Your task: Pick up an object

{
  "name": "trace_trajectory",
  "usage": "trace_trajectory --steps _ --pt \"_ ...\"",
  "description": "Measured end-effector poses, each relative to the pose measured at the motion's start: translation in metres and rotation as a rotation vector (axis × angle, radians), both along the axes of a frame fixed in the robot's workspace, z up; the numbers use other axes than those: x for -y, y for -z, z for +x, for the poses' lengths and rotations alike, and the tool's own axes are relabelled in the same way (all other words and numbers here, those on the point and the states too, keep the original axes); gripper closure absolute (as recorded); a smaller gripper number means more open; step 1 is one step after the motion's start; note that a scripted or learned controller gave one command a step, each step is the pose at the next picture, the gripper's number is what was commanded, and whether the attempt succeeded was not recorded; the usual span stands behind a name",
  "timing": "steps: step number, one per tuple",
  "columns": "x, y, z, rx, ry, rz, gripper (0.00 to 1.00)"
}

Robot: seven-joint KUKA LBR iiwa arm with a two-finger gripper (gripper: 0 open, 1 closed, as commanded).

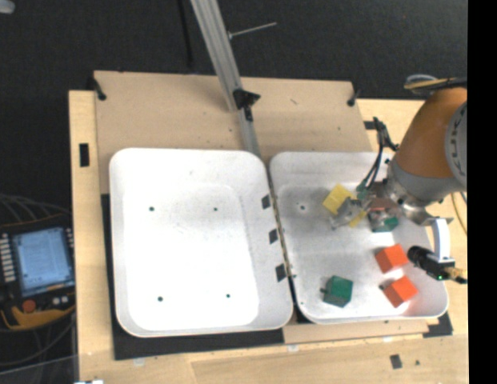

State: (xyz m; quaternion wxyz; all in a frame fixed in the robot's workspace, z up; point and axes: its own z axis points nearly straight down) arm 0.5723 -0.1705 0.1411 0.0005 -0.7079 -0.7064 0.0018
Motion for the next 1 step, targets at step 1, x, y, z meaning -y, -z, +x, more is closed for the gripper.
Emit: trace_trajectory --steps 1 --pt "0.0005 -0.0137 0.002 0.009 0.005 0.0 1.0"
